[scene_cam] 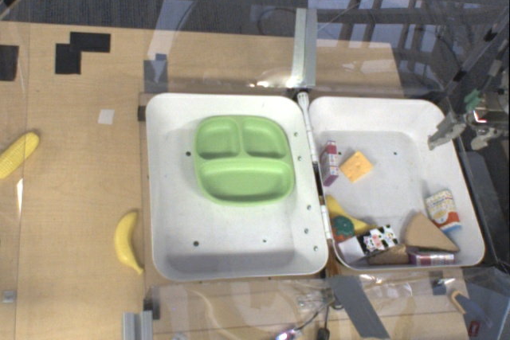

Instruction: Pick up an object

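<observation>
A single fixed camera looks down on the tabletop [72, 251] from above at a slant, far enough back to take in both white bins, the left bin [159, 171] and the right bin [398, 111]. Dark floor, probably carpet, lies beyond the tabletop's far edge.

Green divided plate [243, 158]: matt plastic; bins [171, 195] smooth white plastic (bench [72, 195] wood-look).

The gripper [466, 123] is running off the right edge, too blurred to read; a corn cob [17, 154] is being clipped at the left edge.
</observation>
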`<action>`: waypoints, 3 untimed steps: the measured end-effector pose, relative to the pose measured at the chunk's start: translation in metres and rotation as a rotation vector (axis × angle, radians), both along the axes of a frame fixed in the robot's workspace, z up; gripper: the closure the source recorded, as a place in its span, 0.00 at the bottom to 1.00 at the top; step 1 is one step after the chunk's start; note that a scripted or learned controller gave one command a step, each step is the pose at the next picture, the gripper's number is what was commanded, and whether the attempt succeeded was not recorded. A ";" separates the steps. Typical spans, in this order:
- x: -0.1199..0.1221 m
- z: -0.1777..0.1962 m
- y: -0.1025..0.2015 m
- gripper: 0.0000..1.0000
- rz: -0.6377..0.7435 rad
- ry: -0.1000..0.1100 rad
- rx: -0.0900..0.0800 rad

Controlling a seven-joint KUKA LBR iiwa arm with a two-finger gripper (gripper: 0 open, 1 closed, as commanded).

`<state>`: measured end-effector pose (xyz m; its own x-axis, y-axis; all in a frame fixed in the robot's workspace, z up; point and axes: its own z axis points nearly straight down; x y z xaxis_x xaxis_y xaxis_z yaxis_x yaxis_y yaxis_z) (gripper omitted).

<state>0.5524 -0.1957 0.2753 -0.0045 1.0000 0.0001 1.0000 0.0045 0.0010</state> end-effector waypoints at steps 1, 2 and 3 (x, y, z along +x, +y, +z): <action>0.001 0.011 0.001 1.00 0.005 -0.003 0.001; 0.001 0.011 0.001 0.00 0.005 -0.002 0.001; 0.002 0.022 0.002 1.00 0.011 -0.008 0.001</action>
<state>0.5549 -0.1933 0.2974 -0.0157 0.9999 0.0008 0.9998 0.0157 0.0094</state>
